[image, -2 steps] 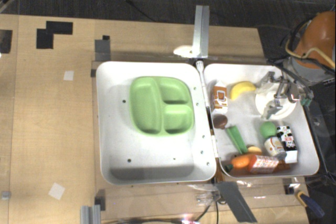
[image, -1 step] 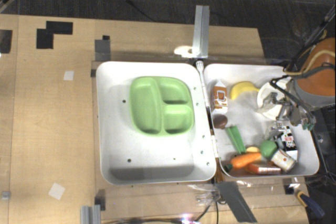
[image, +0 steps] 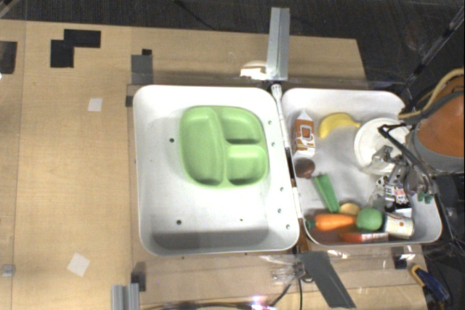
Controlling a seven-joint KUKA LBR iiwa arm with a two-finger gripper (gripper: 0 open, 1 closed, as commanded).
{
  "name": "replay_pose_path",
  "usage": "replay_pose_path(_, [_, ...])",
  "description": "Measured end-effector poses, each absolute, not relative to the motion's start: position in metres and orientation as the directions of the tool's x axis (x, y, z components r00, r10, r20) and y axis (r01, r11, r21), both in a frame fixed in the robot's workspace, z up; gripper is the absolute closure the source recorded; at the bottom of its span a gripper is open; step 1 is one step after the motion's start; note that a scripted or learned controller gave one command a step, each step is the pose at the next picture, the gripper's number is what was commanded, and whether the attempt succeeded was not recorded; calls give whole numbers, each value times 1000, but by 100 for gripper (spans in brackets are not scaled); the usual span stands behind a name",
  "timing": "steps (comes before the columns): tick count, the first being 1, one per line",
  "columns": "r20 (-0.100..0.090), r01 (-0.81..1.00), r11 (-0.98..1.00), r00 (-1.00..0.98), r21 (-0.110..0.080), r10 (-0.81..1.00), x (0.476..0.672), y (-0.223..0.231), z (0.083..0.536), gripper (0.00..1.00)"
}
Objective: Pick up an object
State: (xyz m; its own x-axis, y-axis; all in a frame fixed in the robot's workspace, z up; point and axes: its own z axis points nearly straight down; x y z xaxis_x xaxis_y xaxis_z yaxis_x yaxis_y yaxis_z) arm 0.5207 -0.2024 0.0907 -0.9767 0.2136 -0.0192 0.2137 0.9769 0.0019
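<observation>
Carrot (image: pixel 335 221) beside green ball (image: pixel 369 218) in right bin (image: pixel 341 160); gripper (image: pixel 396 181) above them, finger state unclear.

We are seeing a green divided tray (image: pixel 221 145) lying in the left white bin (image: pixel 156 229). The wooden surface (image: pixel 65 178) is carrying both bins, and black patches (image: pixel 73 46) are showing on it.

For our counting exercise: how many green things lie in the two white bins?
3. A green divided plastic plate in the left bin; a green stick and a round green ball in the right bin. The arm may hide others.
</observation>
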Motion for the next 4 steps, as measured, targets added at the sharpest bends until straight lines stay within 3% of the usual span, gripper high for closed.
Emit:
replay_pose_path(1, [-23, 278, 961, -960, 1, 278, 495, -204, 91, 0])
replay_pose_path(2, [-19, 337, 942, -941, 1, 337, 513, -205, 91, 0])
replay_pose_path(3, [-40, 331, 944, -943, 1, 331, 519, -205, 105, 100])
replay_pose_path(4, [-8, 498, 867, -867, 3, 498, 557, -180, 152, 100])
